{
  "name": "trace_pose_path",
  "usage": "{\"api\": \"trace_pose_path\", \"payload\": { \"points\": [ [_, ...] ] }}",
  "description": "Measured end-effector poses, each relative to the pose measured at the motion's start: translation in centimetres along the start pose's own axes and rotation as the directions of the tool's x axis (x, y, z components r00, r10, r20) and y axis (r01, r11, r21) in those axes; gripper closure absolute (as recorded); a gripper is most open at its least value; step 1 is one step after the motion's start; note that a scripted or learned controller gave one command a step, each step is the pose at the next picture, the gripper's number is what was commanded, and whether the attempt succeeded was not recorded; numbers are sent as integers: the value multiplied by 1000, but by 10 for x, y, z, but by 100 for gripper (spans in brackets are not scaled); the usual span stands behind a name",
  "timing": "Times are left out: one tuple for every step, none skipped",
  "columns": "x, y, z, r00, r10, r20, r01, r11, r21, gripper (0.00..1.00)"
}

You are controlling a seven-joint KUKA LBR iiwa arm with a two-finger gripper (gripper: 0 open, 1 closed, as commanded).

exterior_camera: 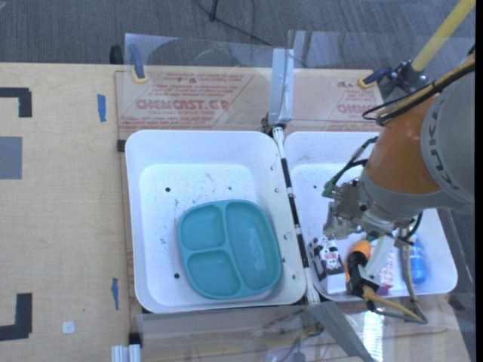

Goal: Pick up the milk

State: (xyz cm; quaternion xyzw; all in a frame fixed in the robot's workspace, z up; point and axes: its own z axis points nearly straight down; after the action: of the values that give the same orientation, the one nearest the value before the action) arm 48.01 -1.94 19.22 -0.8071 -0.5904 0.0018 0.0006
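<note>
Gripper [337, 228], its grasp impossible to tell from above, hangs low in the right bin [302, 157] just above the small milk carton [327, 257] lying near that bin's front left corner, while a teal divided plate [226, 249] sits in the left bin [151, 164].

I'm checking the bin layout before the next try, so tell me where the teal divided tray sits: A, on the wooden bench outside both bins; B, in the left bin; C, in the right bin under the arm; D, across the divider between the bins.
B: the teal divided tray lies flat inside the left bin, toward its near right corner, short of the divider.
</note>
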Motion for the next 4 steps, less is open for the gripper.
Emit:
{"api": "trace_pose_path", "payload": {
  "points": [
    [1,0,0,1000,-1,0,1,1000,1,0],
    [-83,25,33,1000,14,-2,-14,1000,1,0],
    [-71,27,90,999,38,-1,-38,999,-2,0],
    [-20,20,9,995,98,-1,-98,995,-1,0]
  ]
}}
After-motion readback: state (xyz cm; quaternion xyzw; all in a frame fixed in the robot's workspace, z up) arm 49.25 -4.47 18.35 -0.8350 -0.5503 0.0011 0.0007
